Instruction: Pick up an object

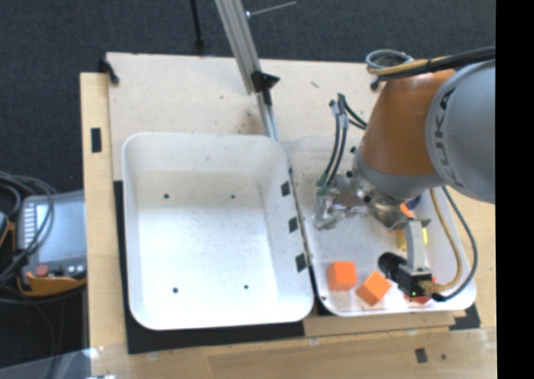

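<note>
Claw fingers too blurred; small

Two white bins, two orange blocks.

Grey arm, orange band, looping cables

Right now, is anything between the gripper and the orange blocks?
Nothing visible. The gripper sits over the right bin, and bare white floor separates it from the two orange blocks nearer the front wall.
</note>
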### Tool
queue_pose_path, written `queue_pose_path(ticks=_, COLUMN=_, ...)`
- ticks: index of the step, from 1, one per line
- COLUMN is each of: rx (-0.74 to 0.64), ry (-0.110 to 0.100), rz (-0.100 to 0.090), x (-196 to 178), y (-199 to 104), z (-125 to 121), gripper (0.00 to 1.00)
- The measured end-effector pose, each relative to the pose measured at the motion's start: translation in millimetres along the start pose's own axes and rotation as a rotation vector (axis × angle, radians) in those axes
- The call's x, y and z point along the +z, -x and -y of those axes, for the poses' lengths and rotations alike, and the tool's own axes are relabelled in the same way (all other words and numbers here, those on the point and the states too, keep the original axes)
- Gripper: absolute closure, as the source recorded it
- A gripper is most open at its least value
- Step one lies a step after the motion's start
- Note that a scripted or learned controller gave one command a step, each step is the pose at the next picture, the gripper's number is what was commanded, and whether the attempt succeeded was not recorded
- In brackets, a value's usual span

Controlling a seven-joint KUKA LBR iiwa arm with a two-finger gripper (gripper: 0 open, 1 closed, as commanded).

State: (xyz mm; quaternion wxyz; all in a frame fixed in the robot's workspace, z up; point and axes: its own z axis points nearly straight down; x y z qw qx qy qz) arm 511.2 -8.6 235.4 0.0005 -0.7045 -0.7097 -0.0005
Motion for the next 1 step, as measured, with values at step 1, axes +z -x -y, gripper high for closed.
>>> queue_pose_path(ticks=1, rx=-0.001, ry=0.002, rz=-0.001, x=-6.2, y=-53.4, z=4.5, gripper=1.0)
